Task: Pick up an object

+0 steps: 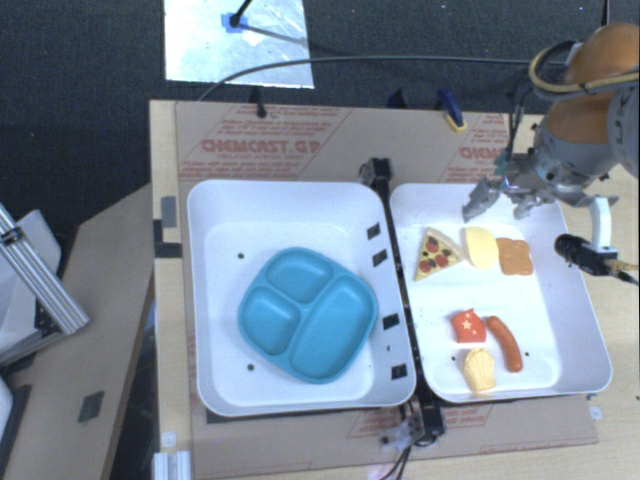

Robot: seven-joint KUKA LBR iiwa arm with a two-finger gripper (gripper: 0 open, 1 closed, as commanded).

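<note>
The right bin (pixel 580 298) holds several toy foods: a pizza slice (pixel 437 254), a pale yellow cheese piece (pixel 481 247), an orange-brown toast piece (pixel 515 257), a red strawberry-like piece (pixel 468 325), a sausage (pixel 504 343) and a yellow fries piece (pixel 479 369). My gripper (pixel 502 200) hangs over the back edge of the right bin, above and behind the cheese piece. Its two fingers are spread apart with nothing between them.
The left bin (pixel 215 268) holds a blue divided plate (pixel 307 313). A black divider with clips (pixel 385 268) runs between the bins. The arm's body (pixel 590 108) fills the upper right. A cable and a silver sheet (pixel 237 28) lie behind the bench.
</note>
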